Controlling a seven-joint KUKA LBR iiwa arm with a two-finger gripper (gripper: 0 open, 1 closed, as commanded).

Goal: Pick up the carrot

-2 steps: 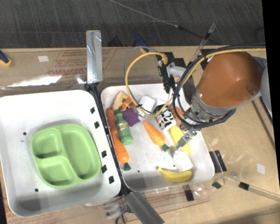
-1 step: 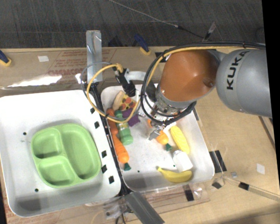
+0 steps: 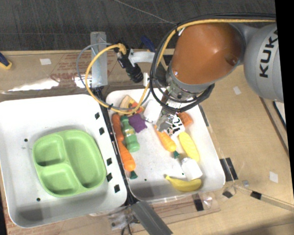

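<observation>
Seen from above at a slant: right-hand bin crowded with toy food, green bottle taken as the landmark. Just right of the bottle, across a patch of bare bin floor, the likeliest carrot: a short orange taper lying flat, green tip pointing down-right, away from the bottle. Just below-left of the bottle, a second orange carrot-like piece, longer, pressed along the bin wall, green end lowest. Jaws hanging right of the bottle, directly above the short carrot's thick end; whether apart or together, cannot tell, with wrist and cables in the way. Nothing visibly gripped. Farther right of the bottle, a yellow piece close beside the carrot; well below-right of the bottle, a banana. Probably hollow plastic: light, stiff, smooth, apt to roll or squirt out of a pinch near the taper. Best taken across the thick middle, squarely over its long axis, clear of the yellow neighbour. Left of the bottle, over the wall, a green divided plate.
</observation>
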